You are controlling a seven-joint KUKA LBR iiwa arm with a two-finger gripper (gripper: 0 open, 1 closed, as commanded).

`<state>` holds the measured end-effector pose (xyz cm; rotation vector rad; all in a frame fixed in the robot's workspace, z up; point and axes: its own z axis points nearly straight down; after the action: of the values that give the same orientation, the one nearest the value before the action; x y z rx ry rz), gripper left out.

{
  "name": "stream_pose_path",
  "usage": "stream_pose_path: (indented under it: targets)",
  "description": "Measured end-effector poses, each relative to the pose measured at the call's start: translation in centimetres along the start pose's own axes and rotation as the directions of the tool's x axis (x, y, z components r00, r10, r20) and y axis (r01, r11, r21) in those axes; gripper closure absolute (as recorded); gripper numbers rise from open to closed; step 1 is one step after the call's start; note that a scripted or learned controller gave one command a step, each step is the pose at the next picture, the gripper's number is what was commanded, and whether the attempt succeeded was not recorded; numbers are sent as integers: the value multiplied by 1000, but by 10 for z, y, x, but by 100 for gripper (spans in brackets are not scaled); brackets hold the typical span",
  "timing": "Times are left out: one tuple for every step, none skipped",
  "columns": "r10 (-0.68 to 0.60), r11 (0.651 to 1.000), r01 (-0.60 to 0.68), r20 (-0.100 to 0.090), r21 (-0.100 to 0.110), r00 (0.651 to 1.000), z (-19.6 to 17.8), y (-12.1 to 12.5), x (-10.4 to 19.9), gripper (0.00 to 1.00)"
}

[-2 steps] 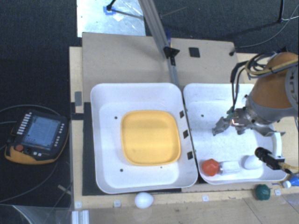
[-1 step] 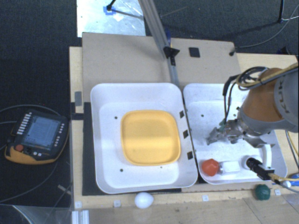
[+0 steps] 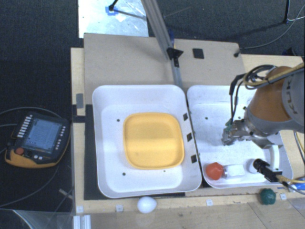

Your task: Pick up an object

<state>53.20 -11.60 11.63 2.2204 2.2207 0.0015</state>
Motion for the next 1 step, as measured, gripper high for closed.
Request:
stream_pose_path:
  targets:
    - [-1, 1000, 1, 1, -4, 1000, -63, 2, -1, 100]
